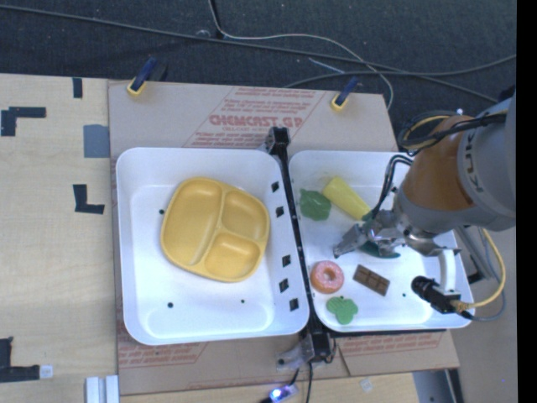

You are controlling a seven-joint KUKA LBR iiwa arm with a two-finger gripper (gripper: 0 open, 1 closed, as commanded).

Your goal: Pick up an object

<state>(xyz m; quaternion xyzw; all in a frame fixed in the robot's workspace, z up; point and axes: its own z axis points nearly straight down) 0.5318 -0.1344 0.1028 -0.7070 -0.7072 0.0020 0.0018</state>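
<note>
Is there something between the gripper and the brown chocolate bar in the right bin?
Nothing visible stands between them. The gripper hangs over bare white floor of the right bin, and the chocolate bar lies just below and to the right of it in the picture. The pink donut lies beside, left of the bar.

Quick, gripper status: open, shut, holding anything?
Gripper: open, holding nothing, low over the right bin between the yellow block and the brown bar.

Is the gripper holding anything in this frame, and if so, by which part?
Nothing shows between its fingers: the gripper hangs open over the right bin, among the toy items but gripping none.
</note>
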